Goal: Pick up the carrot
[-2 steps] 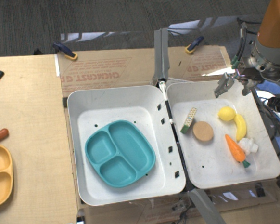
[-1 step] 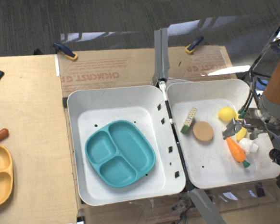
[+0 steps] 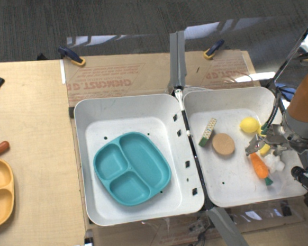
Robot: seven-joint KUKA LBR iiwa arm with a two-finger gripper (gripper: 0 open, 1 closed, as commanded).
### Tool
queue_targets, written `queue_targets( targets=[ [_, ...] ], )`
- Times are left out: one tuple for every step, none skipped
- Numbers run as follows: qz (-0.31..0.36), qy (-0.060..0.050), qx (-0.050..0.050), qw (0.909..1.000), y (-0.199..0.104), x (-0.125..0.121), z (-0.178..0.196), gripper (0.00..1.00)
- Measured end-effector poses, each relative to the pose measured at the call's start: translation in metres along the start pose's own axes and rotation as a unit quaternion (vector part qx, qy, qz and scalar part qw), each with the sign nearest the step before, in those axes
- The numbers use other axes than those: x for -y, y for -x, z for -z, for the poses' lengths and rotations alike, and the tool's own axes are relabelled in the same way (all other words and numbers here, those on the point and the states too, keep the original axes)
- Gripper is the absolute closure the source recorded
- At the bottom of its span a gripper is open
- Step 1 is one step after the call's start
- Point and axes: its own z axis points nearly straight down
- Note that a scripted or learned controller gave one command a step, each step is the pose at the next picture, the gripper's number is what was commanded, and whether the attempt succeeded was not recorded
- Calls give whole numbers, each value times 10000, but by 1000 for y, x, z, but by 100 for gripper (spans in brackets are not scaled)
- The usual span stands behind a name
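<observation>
**Camera view: gripper low over the carrot in the right bin**

Camera view looks down on two white bins set side by side. The right bin (image 3: 239, 192) holds the carrot (image 3: 260, 166), which lies near the bin's right wall, its orange body running from upper left to lower right, with a small green end toward the near side. The gripper (image 3: 263, 144) sits just above the carrot's far end, at the end of the grey arm (image 3: 301, 108) that reaches in from the right. Its metal parts overlap the carrot's top and a yellow piece beside it, and from this angle it cannot be told how far the fingers are spread or whether they have closed on anything; the carrot lies on the bin floor.

Left of the gripper in the same bin lie a yellow lemon (image 3: 249, 125), a round tan disc (image 3: 223, 144) and a small patterned stick (image 3: 208, 132) leaning toward the divider.

The left bin (image 3: 90, 119) holds a teal divided plate (image 3: 132, 168), three compartments, lying tilted across the floor.
</observation>
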Motion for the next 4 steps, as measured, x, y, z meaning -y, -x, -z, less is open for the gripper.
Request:
queue_targets(
  targets=[
    [-13, -17, 1, 10000, 1, 1, 7, 100],
    [-310, -7, 5, 9995, -64, -10, -9, 100],
    [-2148, 8, 9, 9767, 3, 3, 22, 100],
    [-2143, 3, 10, 9768, 3, 3, 21, 0]
  ],
)
